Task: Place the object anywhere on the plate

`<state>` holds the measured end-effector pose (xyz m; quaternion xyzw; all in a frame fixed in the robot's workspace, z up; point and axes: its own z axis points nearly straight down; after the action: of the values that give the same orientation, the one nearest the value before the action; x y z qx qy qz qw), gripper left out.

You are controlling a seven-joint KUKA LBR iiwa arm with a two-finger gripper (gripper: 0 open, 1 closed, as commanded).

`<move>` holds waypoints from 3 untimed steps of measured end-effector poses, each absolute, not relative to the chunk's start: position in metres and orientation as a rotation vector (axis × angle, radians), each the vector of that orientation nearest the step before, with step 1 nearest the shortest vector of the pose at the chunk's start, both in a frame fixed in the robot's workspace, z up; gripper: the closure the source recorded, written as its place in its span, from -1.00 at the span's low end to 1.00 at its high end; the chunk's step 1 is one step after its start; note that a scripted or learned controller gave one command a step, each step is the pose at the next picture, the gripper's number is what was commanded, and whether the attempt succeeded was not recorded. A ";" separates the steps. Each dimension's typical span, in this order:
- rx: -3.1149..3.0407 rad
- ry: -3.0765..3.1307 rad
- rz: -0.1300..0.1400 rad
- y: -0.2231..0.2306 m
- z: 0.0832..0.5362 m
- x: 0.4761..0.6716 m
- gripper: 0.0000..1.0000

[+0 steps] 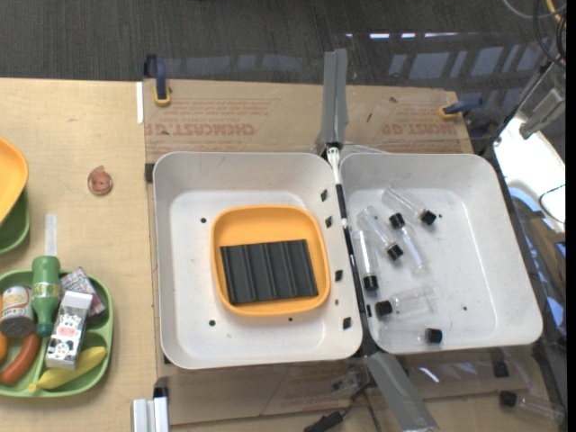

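The dark ribbed object (pixel 269 271) lies flat on the orange plate (pixel 232 228) in the left bin (pixel 180 241). Clear capped vials (pixel 396 241) lie scattered in the right bin (pixel 486 241).

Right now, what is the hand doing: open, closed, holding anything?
Hand: cannot be told from this camera view. The clear vials lie loose in the right bin; the yellow plate carries a dark ridged slab.

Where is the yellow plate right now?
The yellow plate sits in the middle of the left white bin, with a dark ridged block lying on it. The clear tubes are in the right bin.
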<state>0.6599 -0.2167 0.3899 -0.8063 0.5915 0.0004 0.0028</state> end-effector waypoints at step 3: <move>-3.117 0.348 -0.002 -0.220 0.335 0.660 -1.00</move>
<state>0.6600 -0.2196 0.3353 -0.9938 0.1110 -0.0005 0.0025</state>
